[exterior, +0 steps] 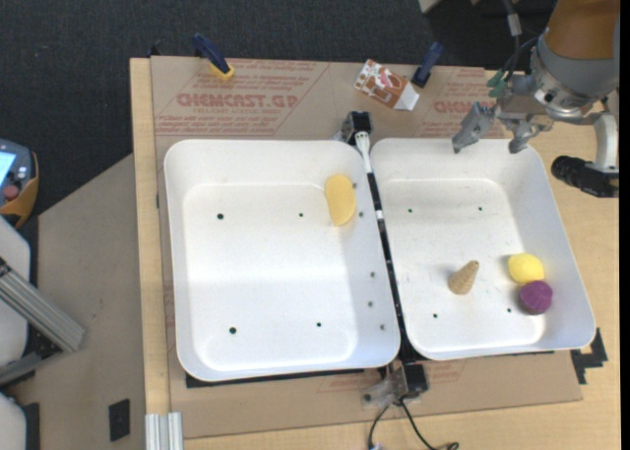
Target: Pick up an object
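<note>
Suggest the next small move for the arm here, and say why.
Probably bring the gripper forward and down toward the yellow ball. It hangs open above the right bin's far rim with nothing between its fingers, while the ball, purple ball and cone lie near the front.

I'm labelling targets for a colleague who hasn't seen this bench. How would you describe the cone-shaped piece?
Find the right bin. Near its front right corner sit three small things: the tan cone lies furthest left, beside a yellow ball and a purple ball. It alone is tapered, not round.
</note>
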Controlling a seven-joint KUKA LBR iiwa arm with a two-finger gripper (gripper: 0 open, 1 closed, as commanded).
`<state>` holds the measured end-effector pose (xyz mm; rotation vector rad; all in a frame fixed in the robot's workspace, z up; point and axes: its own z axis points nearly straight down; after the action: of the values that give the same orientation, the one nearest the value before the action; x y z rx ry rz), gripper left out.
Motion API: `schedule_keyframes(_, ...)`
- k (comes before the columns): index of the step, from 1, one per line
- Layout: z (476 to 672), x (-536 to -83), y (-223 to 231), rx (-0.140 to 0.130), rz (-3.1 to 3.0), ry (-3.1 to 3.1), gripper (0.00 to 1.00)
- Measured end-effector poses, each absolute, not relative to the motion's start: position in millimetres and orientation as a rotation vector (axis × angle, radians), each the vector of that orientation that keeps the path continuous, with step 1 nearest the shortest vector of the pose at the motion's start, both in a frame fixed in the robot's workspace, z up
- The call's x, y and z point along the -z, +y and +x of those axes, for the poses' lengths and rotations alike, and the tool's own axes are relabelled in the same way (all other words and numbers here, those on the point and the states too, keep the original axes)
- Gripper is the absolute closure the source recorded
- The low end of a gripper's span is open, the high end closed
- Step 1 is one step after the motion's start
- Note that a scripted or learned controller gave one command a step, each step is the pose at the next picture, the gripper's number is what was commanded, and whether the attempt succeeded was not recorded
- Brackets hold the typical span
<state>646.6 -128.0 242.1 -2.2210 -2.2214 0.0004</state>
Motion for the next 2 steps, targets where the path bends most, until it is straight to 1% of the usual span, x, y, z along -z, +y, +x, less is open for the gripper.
schedule_keyframes(1, 658.4, -542.3, -113.5, 0.019, -2.232, -2.238, 0.0)
schedule_keyframes(2, 659.0, -542.5, -113.6, 0.003, -2.225, -2.23, 1.0)
